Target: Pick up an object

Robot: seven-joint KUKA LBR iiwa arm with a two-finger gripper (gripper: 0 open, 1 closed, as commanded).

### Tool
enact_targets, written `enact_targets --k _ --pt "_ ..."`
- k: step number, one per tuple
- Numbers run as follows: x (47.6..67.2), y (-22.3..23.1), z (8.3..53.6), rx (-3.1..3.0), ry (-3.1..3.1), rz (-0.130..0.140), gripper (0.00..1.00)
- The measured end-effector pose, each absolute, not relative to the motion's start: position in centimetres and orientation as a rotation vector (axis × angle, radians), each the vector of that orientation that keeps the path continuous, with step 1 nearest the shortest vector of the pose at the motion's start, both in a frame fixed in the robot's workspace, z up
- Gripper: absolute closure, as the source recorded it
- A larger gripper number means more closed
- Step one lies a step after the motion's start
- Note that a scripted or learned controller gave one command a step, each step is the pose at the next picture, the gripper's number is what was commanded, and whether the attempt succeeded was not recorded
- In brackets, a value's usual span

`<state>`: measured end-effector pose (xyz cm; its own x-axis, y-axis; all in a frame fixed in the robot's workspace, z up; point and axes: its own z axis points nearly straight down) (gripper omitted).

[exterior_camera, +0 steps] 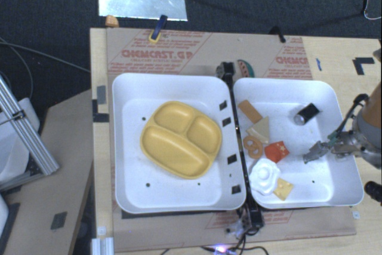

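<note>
stage: pick not done, nothing lifted | end effector: lower right of frame, over right bin, whether released or clenched I cannot tell, no item seen in it | candidates: red piece nearest, black cylinder above it, both resting in bin | left: descend, grasp, lift 1 object

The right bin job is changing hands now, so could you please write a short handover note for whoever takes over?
End effector: low over the right bin, near its right side, nothing visibly held.
Things: black cylinder, brown block, pretzel, red piece, white piece and cheese wedge all lie in the right bin. Yellow divided plate sits in the left bin.
Done: nothing picked.
Left: grasp and lift one object.
</note>
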<state>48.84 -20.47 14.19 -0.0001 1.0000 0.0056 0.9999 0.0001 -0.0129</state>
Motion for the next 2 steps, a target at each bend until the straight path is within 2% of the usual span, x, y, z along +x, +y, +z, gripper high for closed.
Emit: enact_targets --k 1,2 --pt "48.9 -16.3 21.5 -2.217 -2.234 -0.008 0.00" --pt "48.7 -10.4 51.9 -2.226 -2.242 -0.021 0.00"
